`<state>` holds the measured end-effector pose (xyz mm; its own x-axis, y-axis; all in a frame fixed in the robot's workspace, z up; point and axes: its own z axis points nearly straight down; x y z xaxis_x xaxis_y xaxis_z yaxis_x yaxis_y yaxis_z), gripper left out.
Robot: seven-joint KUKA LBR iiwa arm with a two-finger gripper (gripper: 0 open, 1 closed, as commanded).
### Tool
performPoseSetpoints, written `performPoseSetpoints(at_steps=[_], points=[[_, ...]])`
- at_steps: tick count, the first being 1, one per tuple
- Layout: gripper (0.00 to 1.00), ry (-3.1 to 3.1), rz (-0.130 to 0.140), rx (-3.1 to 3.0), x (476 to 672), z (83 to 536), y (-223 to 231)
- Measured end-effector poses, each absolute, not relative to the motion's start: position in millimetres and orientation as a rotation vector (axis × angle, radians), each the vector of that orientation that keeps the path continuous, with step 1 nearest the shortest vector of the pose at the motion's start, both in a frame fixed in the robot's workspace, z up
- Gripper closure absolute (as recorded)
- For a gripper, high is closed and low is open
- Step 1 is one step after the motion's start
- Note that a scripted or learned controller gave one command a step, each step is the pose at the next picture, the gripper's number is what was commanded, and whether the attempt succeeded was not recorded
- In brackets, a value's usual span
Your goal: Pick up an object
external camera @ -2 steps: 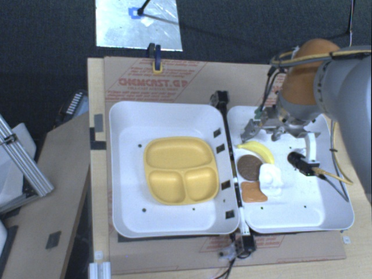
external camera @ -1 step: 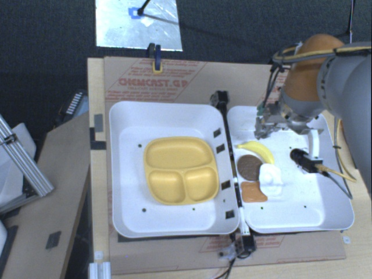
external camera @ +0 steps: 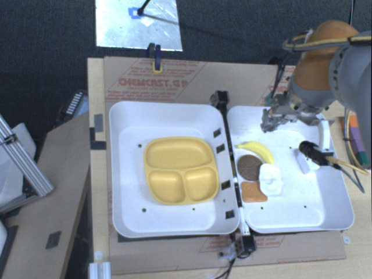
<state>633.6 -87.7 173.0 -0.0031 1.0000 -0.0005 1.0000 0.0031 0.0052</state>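
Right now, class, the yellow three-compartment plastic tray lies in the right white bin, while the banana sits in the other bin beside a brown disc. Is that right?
Not quite. The camera view shows the yellow three-compartment plastic tray in the left white bin; the banana and brown disc lie in the right bin.

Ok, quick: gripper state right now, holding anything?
Gripper: open or shut cannot be told from this view; nothing seen in its grasp. It hovers over the right bin, above the banana.

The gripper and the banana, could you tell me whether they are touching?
Apart. The camera view shows the gripper above the back of the right bin, with bare white floor between it and the banana.
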Motion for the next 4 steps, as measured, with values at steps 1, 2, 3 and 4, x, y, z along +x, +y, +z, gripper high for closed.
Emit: performPoseSetpoints(at_steps=[1,2,3,4], points=[[1.0,2.218,0.007,2.215,634.1,233,-97],[1.0,2.223,0.004,2.215,635.2,255,-97],[1.0,2.232,0.003,2.211,639.5,243,-36],[1.0,2.23,0.002,2.212,632.3,244,17]])
